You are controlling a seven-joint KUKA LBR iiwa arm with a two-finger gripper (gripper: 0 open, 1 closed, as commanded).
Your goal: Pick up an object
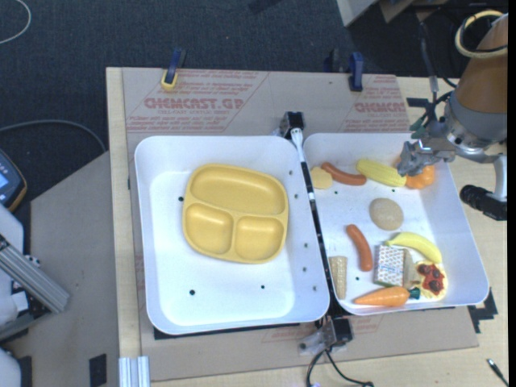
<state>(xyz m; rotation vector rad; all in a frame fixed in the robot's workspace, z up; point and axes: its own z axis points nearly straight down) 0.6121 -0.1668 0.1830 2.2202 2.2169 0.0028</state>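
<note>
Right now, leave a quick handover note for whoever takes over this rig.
End effector: low at the far end of the right bin, beside the orange piece and the corn cob; grip state unclear.
Right bin also holds two sausages, a banana, a carrot and a round bun.
Left bin: yellow divided tray.
Done: nothing seen lifted.
Left: pick up an object.

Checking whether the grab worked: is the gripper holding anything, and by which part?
Cannot tell. The gripper sits low over the corn and an orange item, hiding any hold.
</note>
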